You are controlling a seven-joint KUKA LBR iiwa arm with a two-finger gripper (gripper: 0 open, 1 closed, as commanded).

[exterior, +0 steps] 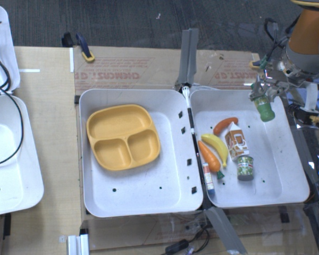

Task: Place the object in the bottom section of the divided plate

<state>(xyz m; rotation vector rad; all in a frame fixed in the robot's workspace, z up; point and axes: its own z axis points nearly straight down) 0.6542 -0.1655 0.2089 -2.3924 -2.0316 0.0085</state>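
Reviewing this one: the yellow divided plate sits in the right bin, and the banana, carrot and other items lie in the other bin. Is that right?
Not quite. The camera view shows the yellow divided plate in the left bin, not the right. The banana, carrot and other items lie in the right bin, so they are indeed in the other bin.

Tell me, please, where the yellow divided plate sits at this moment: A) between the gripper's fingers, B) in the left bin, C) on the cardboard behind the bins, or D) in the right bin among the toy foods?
B: the yellow divided plate lies flat on the floor of the left bin, apart from the banana and carrot over in the right bin.
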